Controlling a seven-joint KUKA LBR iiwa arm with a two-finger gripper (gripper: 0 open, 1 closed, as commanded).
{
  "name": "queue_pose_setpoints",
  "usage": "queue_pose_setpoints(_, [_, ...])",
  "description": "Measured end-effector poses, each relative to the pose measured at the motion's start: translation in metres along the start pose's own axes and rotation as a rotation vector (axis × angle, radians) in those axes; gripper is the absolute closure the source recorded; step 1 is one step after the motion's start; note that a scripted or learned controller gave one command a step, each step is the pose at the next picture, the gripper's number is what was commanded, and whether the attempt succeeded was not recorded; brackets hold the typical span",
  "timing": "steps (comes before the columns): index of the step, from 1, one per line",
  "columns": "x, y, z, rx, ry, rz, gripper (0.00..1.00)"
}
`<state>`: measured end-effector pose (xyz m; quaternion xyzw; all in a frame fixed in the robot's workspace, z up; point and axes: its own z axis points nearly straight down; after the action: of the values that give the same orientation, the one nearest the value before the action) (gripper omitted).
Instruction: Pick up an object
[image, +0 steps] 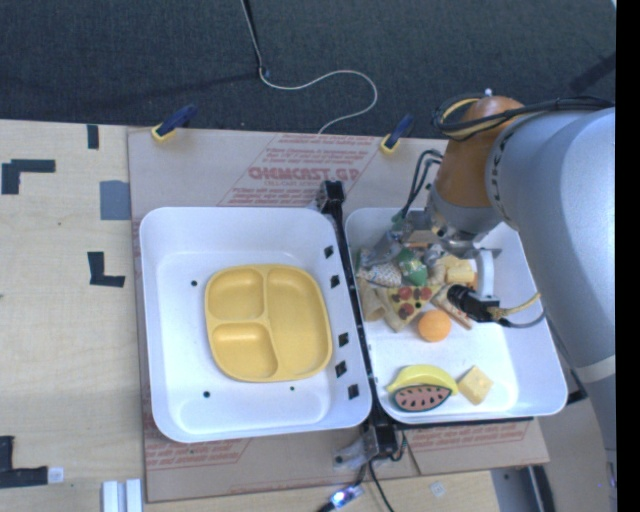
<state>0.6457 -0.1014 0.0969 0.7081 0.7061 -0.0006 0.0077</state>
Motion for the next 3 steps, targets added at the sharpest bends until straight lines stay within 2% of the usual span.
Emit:
queue_pose_setpoints(1, [0.004,-0.001,-0.009,0.006,0.006,-0.004,1.0])
queue_pose_setpoints(3, [-0.001,0.005,-0.099,0.007,0.011,-0.004,1.0])
